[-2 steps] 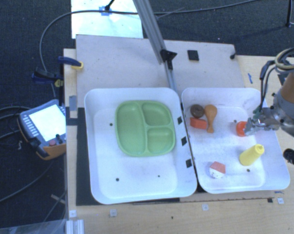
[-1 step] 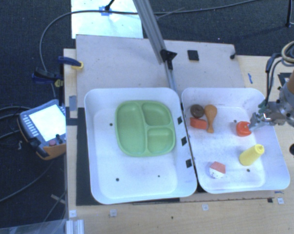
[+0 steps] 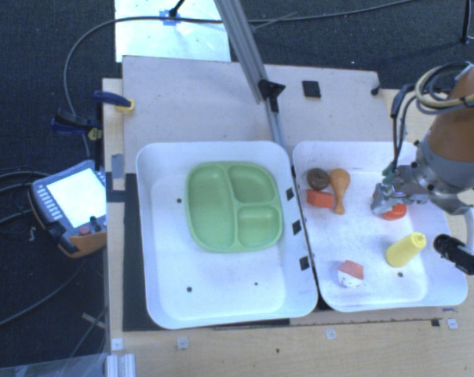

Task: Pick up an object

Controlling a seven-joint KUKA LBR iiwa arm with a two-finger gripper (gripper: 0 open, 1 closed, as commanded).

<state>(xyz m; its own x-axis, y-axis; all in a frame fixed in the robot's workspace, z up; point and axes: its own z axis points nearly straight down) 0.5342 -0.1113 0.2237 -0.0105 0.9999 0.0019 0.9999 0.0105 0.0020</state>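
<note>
1. Overhead, slanted look down on a bench [image 3: 221, 100] bearing two shallow white bins side by side.
2. Left bin [image 3: 162, 289] holding a pale green divided plate [image 3: 234, 207] with three compartments.
3. Right bin [image 3: 441, 289] scattered with small toy foods.
4. Grey arm [image 3: 457, 144] with orange band reaching in from the right, gripper [image 3: 386, 199] low over the right bin's far right part.
5. Cannot tell from this angle whether gripping anything.
6. Red-orange piece [image 3: 394, 212] just beneath the gripper, partly hidden.
7. Yellow bottle [image 3: 405, 250] nearer the front, tilted.
8. Tan drumstick [image 3: 340, 187], brown round piece [image 3: 318, 179] and orange block [image 3: 320, 199] clustered by the left wall.
9. Small red-and-white piece [image 3: 350, 273] near the front.
</note>
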